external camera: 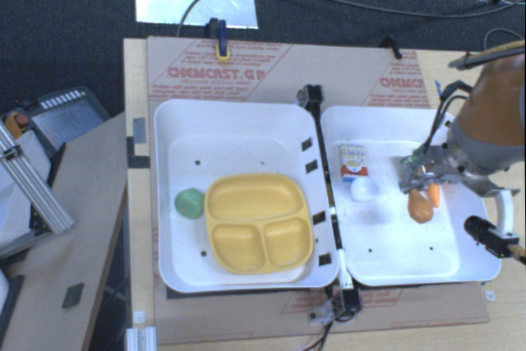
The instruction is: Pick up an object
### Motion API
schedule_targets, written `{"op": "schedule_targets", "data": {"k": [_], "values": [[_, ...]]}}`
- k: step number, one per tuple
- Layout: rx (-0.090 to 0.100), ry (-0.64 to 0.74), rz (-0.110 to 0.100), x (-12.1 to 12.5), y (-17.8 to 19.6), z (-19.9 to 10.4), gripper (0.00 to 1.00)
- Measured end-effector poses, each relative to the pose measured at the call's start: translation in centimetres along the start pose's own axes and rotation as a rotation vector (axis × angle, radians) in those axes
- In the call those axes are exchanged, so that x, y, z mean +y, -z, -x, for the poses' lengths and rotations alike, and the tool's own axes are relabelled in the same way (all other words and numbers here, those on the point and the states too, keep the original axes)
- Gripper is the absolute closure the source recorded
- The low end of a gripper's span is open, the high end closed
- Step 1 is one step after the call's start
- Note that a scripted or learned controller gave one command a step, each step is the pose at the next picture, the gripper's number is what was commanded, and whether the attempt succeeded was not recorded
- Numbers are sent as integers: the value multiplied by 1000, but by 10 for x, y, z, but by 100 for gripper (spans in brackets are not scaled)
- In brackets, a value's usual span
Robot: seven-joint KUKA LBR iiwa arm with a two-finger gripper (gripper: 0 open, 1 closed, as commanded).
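**Arm over right bin, pincer at orange object**

Worktop (271,62): brown sheet with red lettering, carrying 2 shallow white bins side by side, joined along a black-clipped seam.

Left white plastic bin (238,123):
- 1 small round green ball (190,203) near the bin's left wall, just beside the tray's left edge; contact between them not resolvable.
- 1 yellow plastic tray with 3 compartments (259,221), 1 long section at the far side and 2 smaller ones at the near side. It lies flat in the near half of the bin, reaching toward the seam.

Right white plastic bin (394,259):
- 1 small white carton with a red and blue label (352,160), lying in the far left part of this bin.
- 1 pale white rounded object (362,190), just below the carton; low contrast against the bin floor, shape not clear.
- 1 orange oblong object (421,207), right of centre in the bin, directly under the tool.

Arm: grey KUKA arm with orange band (493,107) enters from the right, wrist bent down over the right bin. The pincer (419,181) sits at the top end of the orange oblong object. Finger state: cannot tell; the tool body and cables hide the tips, so a grasp is not confirmed. The object appears to rest on the bin floor.
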State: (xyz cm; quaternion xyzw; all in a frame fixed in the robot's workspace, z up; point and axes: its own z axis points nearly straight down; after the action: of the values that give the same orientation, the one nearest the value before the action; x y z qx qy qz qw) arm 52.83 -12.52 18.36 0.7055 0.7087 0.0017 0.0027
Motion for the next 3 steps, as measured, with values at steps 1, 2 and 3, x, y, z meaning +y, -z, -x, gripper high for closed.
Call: {"op": "schedule_targets", "data": {"k": [1,2,3], "values": [[0,0,0,2,53,0,100],[2,3,-5,-3,45,-44,100],[2,3,-4,-4,38,-103,100]]}}
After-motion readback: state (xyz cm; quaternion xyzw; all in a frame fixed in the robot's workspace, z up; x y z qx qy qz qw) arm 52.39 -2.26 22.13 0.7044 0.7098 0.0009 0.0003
